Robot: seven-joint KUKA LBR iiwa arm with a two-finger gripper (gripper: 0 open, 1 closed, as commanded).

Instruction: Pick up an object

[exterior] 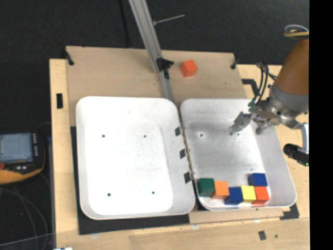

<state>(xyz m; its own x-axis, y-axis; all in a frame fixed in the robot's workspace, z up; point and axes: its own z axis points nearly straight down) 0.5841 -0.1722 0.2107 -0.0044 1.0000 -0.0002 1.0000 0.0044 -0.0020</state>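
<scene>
A: Around the bins?

B: Two white bins side by side on a tan board — left bin [93, 139] and right bin [208, 113]. An orange cube [189, 68] loose on the board beyond them, at about ten o'clock from the gripper, well apart. A slanted metal rail [148, 33] running from the top of the view down to the seam between the bins, with a black clamp [165, 64] just beside the cube. A handheld screen unit [18, 152] with an orange body off at nine o'clock, past the left edge of the bench.

A: In the way?

B: Between gripper and blocks, just bare bin floor. Black clips along the seam at the bins' shared wall, away from that stretch.

A: And the blocks?

B: Clustered along the near rim of the right bin, touching or nearly so — green block [206, 186], orange block [221, 188], blue block [234, 195], yellow block [248, 192], a red-orange block [261, 193], a second blue block [257, 179] behind those last two.

A: Relative to the gripper?

B: Gripper [250, 125] over the far right part of the right bin, fingers spread, nothing between them. Cluster at about six o'clock from there, well apart; green block nearer seven.
</scene>
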